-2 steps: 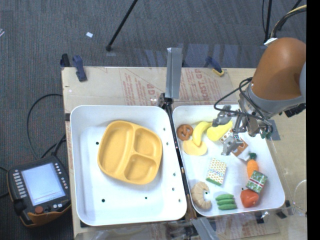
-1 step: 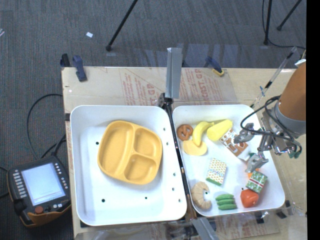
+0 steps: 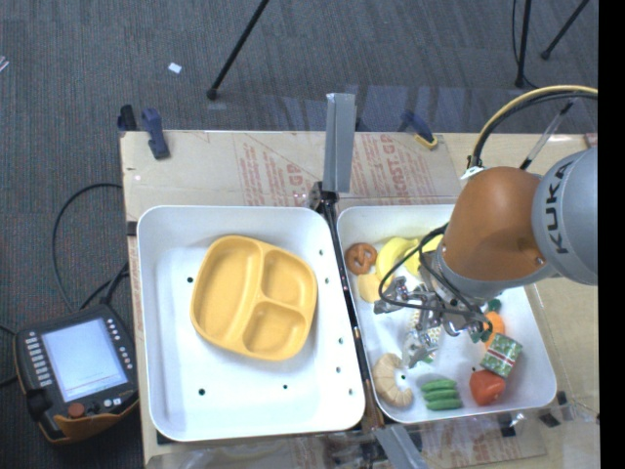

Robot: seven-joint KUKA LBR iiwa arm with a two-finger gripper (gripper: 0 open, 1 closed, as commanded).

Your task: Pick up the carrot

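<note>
Carrot (image 3: pixel 495 321): only a small orange sliver shows, just right of the claw (image 3: pixel 426 343), tucked under the arm's wrist; its long axis cannot be read from this slant.

Largest to smallest:
- 2 white bins side by side. Left bin (image 3: pixel 166 262) lies well left of the claw and holds a yellow divided plate (image 3: pixel 256 296).
- Right bin (image 3: pixel 542 369) holds the clutter under the arm (image 3: pixel 498 233).
- Claw hangs low in the right bin's middle; whether it is spread or pinched cannot be told, cables and glare hide it.
- Croissant (image 3: pixel 395 380) just below-left of the claw, green beans (image 3: pixel 439 394) below.
- Green box (image 3: pixel 501 356) and red tomato-like piece (image 3: pixel 485 387) lower right.
- Pretzel (image 3: pixel 360 257) and banana (image 3: pixel 394 255) above-left.

Judgement: next move needs a short shift right.
</note>
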